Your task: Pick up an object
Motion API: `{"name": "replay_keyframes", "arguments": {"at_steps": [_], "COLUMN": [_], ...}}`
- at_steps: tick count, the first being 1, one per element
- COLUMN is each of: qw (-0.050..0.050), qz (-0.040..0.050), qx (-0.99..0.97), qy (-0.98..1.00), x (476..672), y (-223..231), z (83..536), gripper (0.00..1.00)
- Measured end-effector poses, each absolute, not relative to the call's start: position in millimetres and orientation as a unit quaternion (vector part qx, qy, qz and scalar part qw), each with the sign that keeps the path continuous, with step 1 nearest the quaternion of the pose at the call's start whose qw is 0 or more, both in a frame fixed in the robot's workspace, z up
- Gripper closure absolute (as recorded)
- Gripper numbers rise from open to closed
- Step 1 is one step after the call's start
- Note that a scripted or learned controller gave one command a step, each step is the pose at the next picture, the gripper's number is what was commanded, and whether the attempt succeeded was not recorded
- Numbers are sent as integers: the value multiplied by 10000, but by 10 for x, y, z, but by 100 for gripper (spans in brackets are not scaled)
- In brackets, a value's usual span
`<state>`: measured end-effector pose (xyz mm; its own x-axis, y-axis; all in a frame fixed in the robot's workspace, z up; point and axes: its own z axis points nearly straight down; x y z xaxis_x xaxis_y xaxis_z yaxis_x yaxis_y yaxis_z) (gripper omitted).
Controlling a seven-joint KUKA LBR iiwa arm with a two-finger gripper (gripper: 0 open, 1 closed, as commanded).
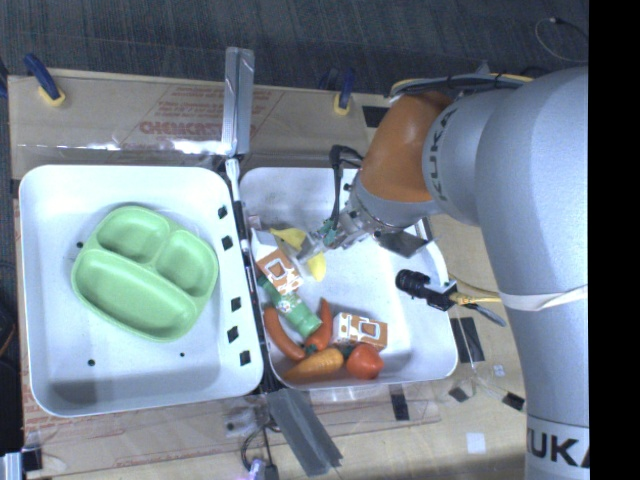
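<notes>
- Gripper (328, 234) hangs low in the right bin (432, 360); finger state can't be told.
- Yellow toy (291, 238) sits just beside it; crowded neighbours could make the grasp slip.

Toy foods (318, 333) heaped in right bin's (432, 366) near-left corner

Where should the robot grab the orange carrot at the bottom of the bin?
Probably across the carrot's thick middle, coming straight down from above. It lies flat and long, close to the bin's front wall, with a red tomato at its right end, so its sides are crowded.
</notes>
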<state>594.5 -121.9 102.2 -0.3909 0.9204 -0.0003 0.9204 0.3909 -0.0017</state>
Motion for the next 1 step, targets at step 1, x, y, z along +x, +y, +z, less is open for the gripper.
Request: {"name": "replay_keyframes", "arguments": {"at_steps": [1], "qw": [-4], "qz": [-1], "qx": [-5514], "qy": [-8342], "x": [6573], "y": [-580], "z": [2217], "gripper": [100]}}
